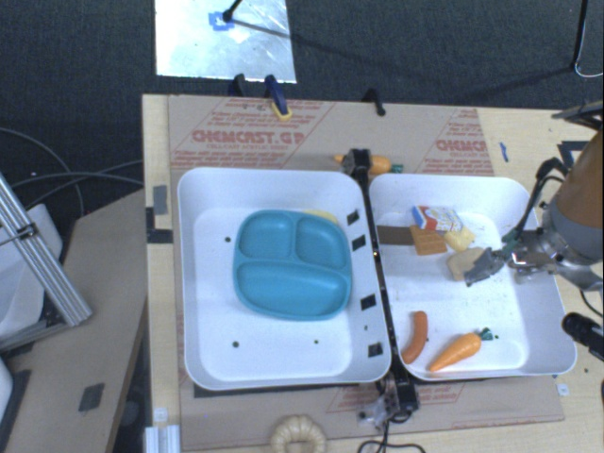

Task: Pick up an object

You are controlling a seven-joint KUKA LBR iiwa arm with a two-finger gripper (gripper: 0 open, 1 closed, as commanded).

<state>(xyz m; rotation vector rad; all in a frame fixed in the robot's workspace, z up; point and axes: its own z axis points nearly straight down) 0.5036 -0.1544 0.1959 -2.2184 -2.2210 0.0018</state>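
Toys are gathered in the right bin [510,192]: a carton [436,218], a brown block [428,243], a pale piece [460,240], a tan piece [461,265], a sausage [415,336] and a carrot [459,348]. The gripper [486,265] is lowered just beside the tan piece, probably the intended target. Whether anything is held cannot be told. A blue plate [291,262] is set in the left bin [208,281].

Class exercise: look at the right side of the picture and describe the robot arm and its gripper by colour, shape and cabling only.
The arm is rounded and grey with an orange band above the wrist. Dark cables loop beside it. The gripper is dull grey metal with dark fingertips.
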